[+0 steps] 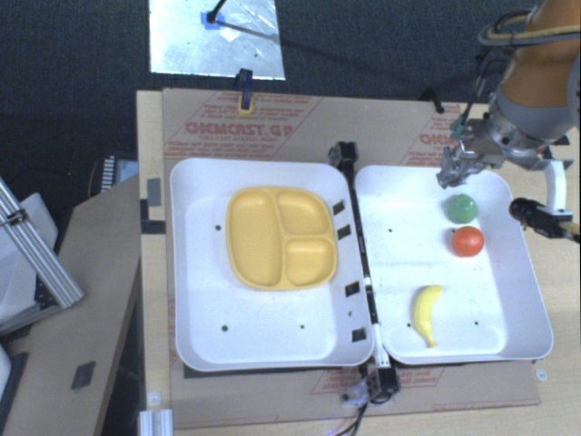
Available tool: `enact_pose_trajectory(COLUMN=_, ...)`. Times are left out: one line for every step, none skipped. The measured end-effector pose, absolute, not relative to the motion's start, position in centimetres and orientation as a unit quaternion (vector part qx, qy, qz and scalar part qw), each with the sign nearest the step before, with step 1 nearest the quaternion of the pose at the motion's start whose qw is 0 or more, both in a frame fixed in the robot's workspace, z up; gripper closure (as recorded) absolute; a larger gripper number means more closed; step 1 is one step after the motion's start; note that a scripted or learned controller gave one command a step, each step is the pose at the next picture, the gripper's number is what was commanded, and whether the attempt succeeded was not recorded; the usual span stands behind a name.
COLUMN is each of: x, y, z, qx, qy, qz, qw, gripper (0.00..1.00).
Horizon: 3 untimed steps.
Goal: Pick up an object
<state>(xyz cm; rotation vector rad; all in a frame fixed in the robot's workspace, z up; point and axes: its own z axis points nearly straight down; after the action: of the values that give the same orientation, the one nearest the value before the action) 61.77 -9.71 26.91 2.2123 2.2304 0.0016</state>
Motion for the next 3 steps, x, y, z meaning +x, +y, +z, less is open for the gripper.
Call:
enact_pose_trajectory(x=61.3, y=-4.4, z=27.0, qx=0.704, qy=0.711, qz=0.0012, qw=0.0, gripper=1.0)
enact_pose_trajectory(x=61.1, y=1.2, z=26.7, qx=0.703, qy=0.711, qz=0.0011, qw=-0.001, gripper=1.0)
enact_pose_trajectory(x=60.7, y=6.0, z=26.1, qx=0.704, qy=0.711, qz=0.0009, qw=0.0, gripper=1.0)
